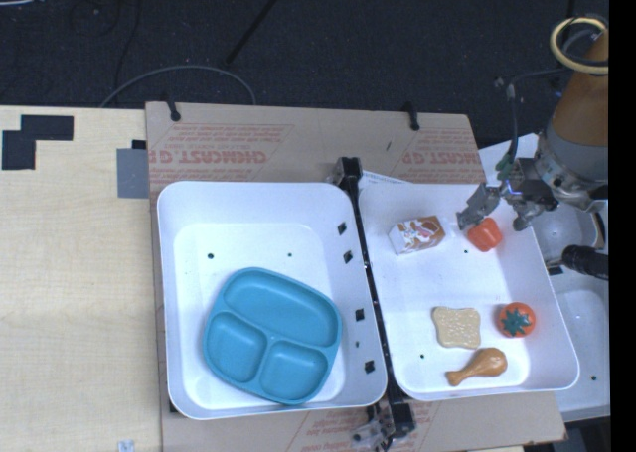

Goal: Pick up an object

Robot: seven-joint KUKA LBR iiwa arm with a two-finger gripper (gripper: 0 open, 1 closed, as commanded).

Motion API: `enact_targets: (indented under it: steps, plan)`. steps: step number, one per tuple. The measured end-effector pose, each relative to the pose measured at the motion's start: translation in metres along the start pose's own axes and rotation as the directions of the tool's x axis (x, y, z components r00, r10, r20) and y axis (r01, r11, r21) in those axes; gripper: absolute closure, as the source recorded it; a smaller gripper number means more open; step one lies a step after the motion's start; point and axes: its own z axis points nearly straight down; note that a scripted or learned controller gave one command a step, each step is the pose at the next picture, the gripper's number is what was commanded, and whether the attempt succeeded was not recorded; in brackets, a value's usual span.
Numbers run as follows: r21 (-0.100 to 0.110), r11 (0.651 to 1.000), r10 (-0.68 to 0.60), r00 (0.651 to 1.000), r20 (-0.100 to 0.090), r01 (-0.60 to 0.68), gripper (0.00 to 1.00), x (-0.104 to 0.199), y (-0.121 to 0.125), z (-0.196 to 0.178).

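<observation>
Straddling one small orange-red block (485, 234), the pincer (494, 210) stands wide; nearby lie one snack packet (416, 234), one toast slice (456, 327), one tomato (517, 319), one drumstick (478, 367).

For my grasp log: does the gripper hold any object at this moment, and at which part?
It cannot be told. The gripper sits right above the orange-red piece in the right bin, but no clasp shows.

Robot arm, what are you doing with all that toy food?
The robot arm's gripper is reaching into the right bin, right above a small orange-red toy near the back. It hasn't lifted anything yet. A snack packet, toast slice, tomato and chicken drumstick lie in that bin too. The left bin holds a blue divided plate.
</observation>
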Motion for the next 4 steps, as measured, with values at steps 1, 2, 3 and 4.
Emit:
enact_targets:
  steps: [1, 2, 3, 4]
  plan:
    - [-0.014, 1.0, -0.002, 1.0, 0.002, 0.002, 0.0, 0.0, 0.002, -0.008]
    - [-0.01, 1.0, -0.002, 1.0, 0.002, 0.002, 0.0, -0.008, 0.007, 0.045]
    - [-0.008, 1.0, -0.002, 1.0, 0.001, 0.002, 0.0, -0.011, 0.003, 0.089]
    - [-0.01, 1.0, -0.002, 1.0, 0.001, 0.002, 0.0, -0.007, 0.007, 0.151]
